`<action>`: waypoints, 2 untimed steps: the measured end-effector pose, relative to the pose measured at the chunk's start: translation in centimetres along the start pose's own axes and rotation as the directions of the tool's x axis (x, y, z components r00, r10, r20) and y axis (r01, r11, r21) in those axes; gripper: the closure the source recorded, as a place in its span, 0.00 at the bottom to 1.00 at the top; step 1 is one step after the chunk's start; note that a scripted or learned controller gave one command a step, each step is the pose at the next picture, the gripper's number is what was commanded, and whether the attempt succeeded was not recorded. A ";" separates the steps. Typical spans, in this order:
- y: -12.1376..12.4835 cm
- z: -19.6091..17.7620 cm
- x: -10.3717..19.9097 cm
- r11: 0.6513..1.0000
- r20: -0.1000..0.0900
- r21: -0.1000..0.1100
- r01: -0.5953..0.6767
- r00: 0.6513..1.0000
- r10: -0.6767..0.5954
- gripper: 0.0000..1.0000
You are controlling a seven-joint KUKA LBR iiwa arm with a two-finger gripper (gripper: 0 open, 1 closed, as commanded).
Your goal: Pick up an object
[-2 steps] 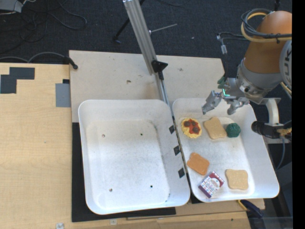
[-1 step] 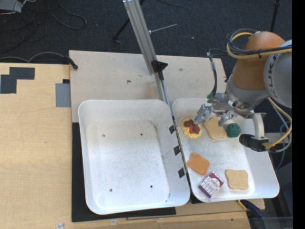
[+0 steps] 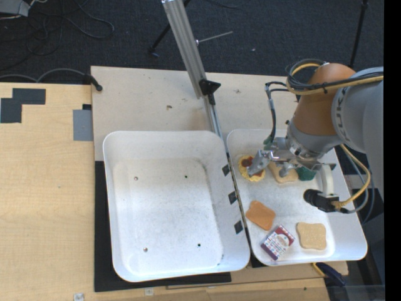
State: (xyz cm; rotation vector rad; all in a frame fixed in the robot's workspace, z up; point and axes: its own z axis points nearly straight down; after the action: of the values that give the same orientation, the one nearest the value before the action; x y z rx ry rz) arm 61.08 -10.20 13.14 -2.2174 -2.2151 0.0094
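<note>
From the camera above the bench, the job looks barely begun. The grey arm with its orange band comes in from three o'clock and bends down over the right white bin [image 3: 351, 246]. Its two-finger gripper [image 3: 276, 160] hangs low near the top of that bin, at about twelve o'clock inside it. I cannot tell how its grabbing end is set, and I see nothing lifted, so I would say no object has been picked up yet.

Right by the gripper, on its nine o'clock side, lies a small yellow and red toy food piece [image 3: 252, 168]. Just under the gripper sits a pale tan toy slice [image 3: 286, 175], with a little green thing [image 3: 306, 174] beside it at three o'clock. These three lie bunched together, so grabbing one may bump the others.

Lower down, toward six o'clock in the bin, sit an orange wedge-shaped toy piece [image 3: 260, 215], a tan toast-shaped toy slice [image 3: 311, 236], and a small red and white packet [image 3: 277, 242]. They lie well apart and look easier to reach.

The left white bin [image 3: 119, 149] sits at nine o'clock. A silver metal rail [image 3: 186, 42] slants up from between the bins toward twelve o'clock, near the arm's path.
</note>
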 end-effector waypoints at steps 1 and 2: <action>0.0 4.1 0.1 1.000 0.001 -0.007 0.000 1.000 0.000 0.00; 0.0 3.0 -0.1 1.000 0.000 -0.007 -0.007 1.000 0.007 1.00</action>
State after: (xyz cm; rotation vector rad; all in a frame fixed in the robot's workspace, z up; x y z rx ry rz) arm 61.08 -10.27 10.16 -2.2293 -2.2104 0.0011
